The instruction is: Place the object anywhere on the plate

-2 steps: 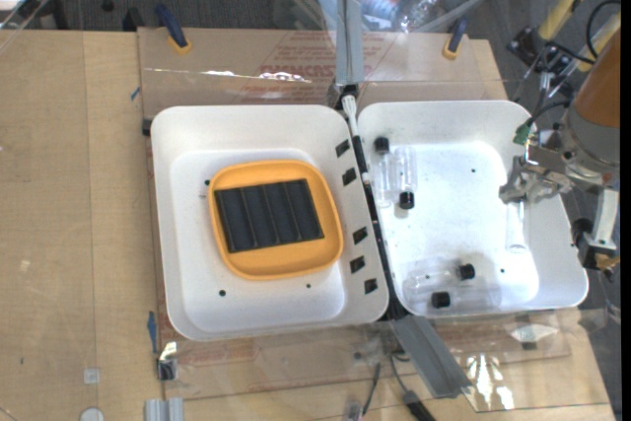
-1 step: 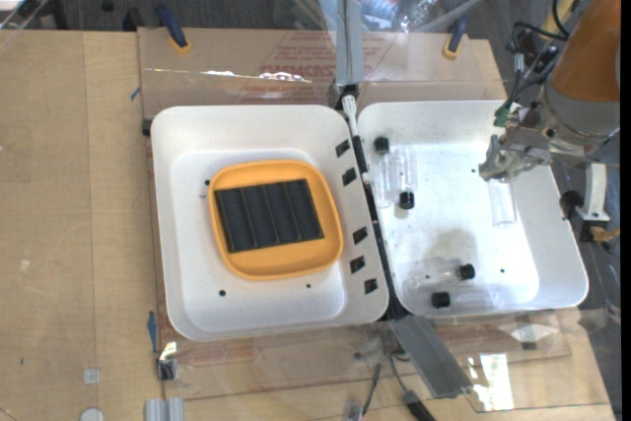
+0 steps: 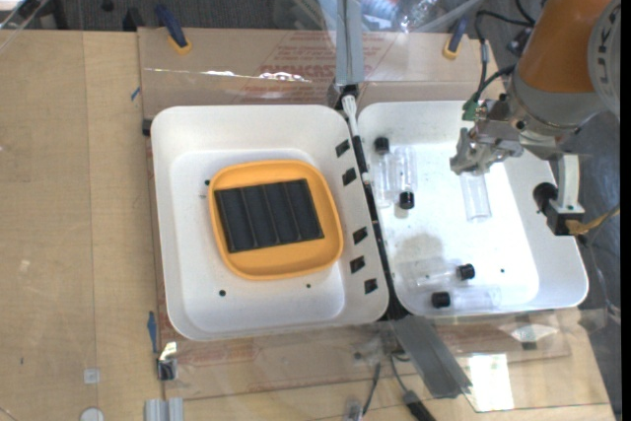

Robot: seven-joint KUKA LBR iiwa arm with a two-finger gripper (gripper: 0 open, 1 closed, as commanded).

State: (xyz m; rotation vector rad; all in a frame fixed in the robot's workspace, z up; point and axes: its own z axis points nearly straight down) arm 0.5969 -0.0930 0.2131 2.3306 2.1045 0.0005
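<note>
The plate [image 3: 277,258] lies in the left bin [image 3: 177,212]. Right of that plate, the right bin [image 3: 552,281] holds several vials [image 3: 477,199], the pincer [image 3: 473,163] above them.

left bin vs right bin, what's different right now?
The left bin bears an orange plate with a dark ribbed centre; the right bin bears no plate. The right bin holds several small clear vials with black caps, such as one near the divider and one near the front; the left bin holds no vials. The tool hangs over the right bin, not the left. Both are shallow, white and round-cornered.
</note>
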